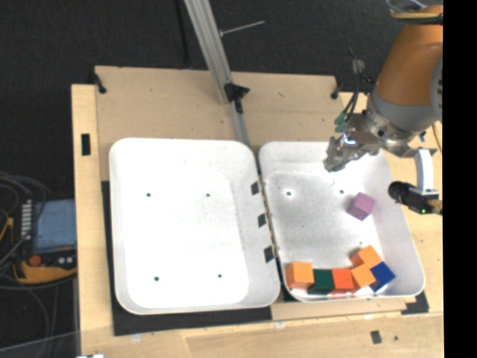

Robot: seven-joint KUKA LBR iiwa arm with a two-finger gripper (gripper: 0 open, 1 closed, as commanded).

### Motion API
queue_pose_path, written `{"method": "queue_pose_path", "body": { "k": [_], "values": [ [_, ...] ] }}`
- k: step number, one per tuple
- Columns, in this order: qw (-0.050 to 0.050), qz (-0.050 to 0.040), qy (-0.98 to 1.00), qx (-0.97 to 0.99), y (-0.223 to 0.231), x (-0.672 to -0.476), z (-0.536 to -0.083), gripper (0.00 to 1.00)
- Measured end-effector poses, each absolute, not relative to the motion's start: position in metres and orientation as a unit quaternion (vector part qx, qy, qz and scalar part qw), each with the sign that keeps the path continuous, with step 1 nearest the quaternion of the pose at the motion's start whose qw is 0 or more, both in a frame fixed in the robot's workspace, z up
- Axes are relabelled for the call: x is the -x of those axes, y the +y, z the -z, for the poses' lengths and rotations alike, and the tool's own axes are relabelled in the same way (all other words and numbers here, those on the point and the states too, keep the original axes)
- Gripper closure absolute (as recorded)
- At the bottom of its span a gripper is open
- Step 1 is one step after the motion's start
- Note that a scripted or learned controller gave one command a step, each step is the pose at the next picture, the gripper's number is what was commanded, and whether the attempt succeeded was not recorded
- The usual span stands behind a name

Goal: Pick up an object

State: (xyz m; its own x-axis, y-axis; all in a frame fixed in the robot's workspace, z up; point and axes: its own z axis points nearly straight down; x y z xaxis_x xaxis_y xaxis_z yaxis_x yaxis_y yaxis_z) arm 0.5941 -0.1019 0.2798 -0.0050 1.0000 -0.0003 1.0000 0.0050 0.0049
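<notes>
Overhead view of the bench. You see a pale wooden bench top (171,103) set on a dark floor, bearing two shallow white bins side by side. The left bin (127,200) shows a bare white floor with a few small dark dots. The right bin (298,162) holds the blocks. A slanted metal rail (212,43) runs from the top of the view down to the seam between the bins, and a blue device with cables (48,226) lies off the bench at the left edge.

In the right bin, a purple block (361,205) sits alone near the middle right, well apart from the others. Along the near wall you find a cluster: an orange block (300,273), a green block (323,280) just beside it, a red-orange block (343,278), two further orange blocks (365,265) stacked or leaning together, and a blue block (382,273) at the right end.

The arm (410,73) enters from the right, its orange band above the grey wrist. The gripper (337,155) hangs over the far part of the right bin, above and to the left of the purple block and apart from it. Its tip is small and blurred, so you cannot tell how far it is parted; nothing appears to be held in it.
</notes>
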Motion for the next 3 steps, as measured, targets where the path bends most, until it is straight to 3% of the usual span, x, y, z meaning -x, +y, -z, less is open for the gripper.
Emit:
{"method": "queue_pose_path", "body": {
  "k": [3],
  "values": [
    [0.000,-0.0013,0.710,-0.704,0.049,-0.570,-0.269,1.00]
  ]
}}
